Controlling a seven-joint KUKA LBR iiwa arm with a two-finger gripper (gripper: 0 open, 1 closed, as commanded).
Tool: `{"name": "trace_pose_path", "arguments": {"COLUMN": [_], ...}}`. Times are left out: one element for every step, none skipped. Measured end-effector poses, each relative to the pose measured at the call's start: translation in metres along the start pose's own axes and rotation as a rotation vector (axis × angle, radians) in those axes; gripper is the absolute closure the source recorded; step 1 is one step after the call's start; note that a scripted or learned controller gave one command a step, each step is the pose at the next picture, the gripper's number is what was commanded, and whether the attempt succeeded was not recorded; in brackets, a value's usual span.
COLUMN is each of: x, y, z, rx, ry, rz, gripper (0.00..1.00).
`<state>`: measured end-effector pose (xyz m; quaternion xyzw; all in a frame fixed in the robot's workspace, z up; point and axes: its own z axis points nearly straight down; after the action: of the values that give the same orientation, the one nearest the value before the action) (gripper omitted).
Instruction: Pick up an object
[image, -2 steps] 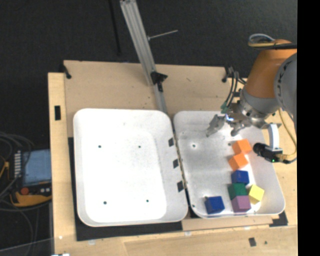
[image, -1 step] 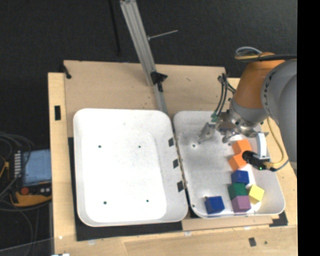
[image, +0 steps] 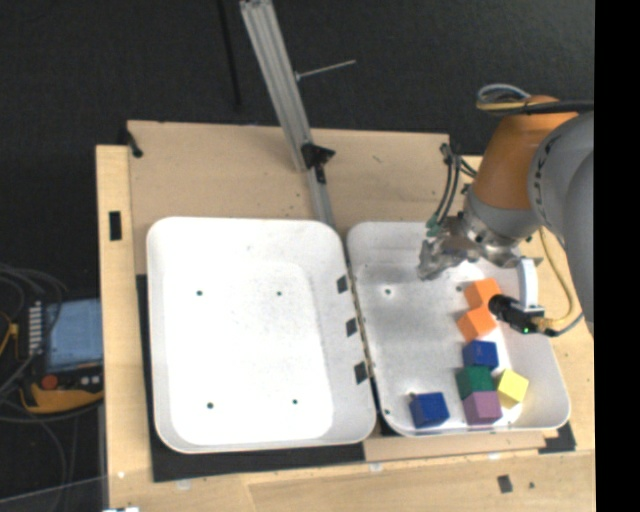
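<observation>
The right bin (image: 400, 320) holds several small blocks. Two orange blocks (image: 481, 294) (image: 477, 322) lie near its right wall. Below them sit a blue block (image: 481, 354), a green block (image: 475, 380), a purple block (image: 483, 406) and a yellow block (image: 512, 386). Another blue block (image: 429, 408) lies near the bin's front edge. My gripper (image: 436, 262) hangs over the upper part of the right bin, up and to the left of the orange blocks, with nothing seen between its fingers.
The left bin (image: 250, 330) lies beside the right one. A slanted metal pole (image: 290, 110) rises from the bench behind the bins. A cable and a small black part (image: 520, 312) hang from the wrist near the orange blocks.
</observation>
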<state>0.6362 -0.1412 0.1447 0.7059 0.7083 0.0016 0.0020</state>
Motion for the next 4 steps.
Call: {"name": "trace_pose_path", "arguments": {"x": [-0.007,-0.008,0.049,0.091], "y": [0.009,0.010,-0.003,-0.009], "z": [-0.059,-0.084,-0.079,-0.083], "rx": [-0.003,0.000,0.005,0.004], "ry": [-0.001,0.001,0.001,0.002], "rz": [-0.003,-0.005,-0.003,-0.003], "gripper": [1.00,1.00,1.00,1.00]}}
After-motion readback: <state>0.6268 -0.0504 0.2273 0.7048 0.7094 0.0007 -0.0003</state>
